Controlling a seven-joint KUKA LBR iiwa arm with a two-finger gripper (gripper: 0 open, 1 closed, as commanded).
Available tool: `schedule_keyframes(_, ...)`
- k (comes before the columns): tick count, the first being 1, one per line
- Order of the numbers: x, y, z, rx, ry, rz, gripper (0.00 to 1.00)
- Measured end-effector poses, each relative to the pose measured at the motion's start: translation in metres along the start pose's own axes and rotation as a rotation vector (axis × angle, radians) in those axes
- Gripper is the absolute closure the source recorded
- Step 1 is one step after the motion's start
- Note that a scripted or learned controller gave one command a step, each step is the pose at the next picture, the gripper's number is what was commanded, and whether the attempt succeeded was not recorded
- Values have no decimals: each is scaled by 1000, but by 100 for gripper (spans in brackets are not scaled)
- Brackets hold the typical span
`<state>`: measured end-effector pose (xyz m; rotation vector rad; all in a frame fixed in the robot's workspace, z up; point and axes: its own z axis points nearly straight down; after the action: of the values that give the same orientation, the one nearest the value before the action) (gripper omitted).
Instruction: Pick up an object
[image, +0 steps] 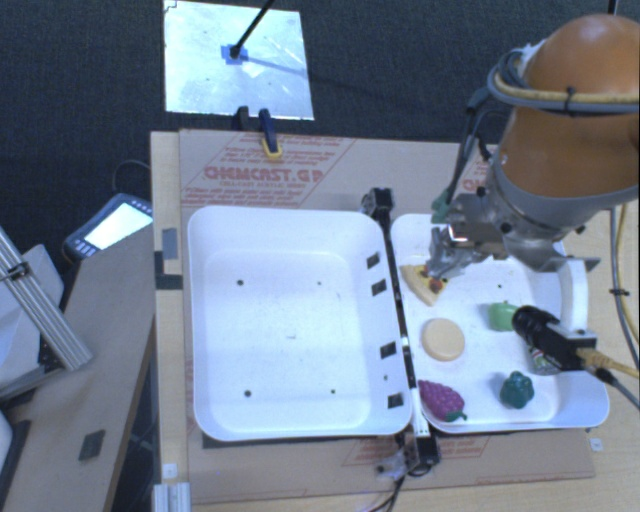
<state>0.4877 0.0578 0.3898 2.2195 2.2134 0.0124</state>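
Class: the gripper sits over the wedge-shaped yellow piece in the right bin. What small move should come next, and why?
Probably a short descent: the gripper sits right at the yellow wedge-shaped piece, near the right white bin's left wall, and no grasp is visible yet.

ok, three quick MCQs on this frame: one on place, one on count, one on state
1. Which bin holds the loose objects?
A. the left bin
B. the right bin
C. both bins

2. How many loose objects lie in that bin?
A. two
B. five
C. eight

3. Where is the gripper?
A. low over the yellow wedge
B. over the left bin
C. off the bench

Key:
1 B: the purple grapes, the round tan disc and the rest all lie in the right bin; the left bin shows bare white floor.
2 B: yellow wedge, disc, grapes, light green piece, dark green piece.
3 A: the gripper sits right at the wedge.
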Motion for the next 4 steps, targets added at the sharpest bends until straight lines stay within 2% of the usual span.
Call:
schedule_keyframes(1, 33, 27, -97, -4, 3, -9, 100)
schedule_keyframes(2, 137, 14, -42, 14, 1, -17, 100)
schedule_keyframes(3, 179, 53, -118, 0, 5, -10, 100)
schedule_keyframes(4, 176, 31, 70, 26, -7, -4, 100)
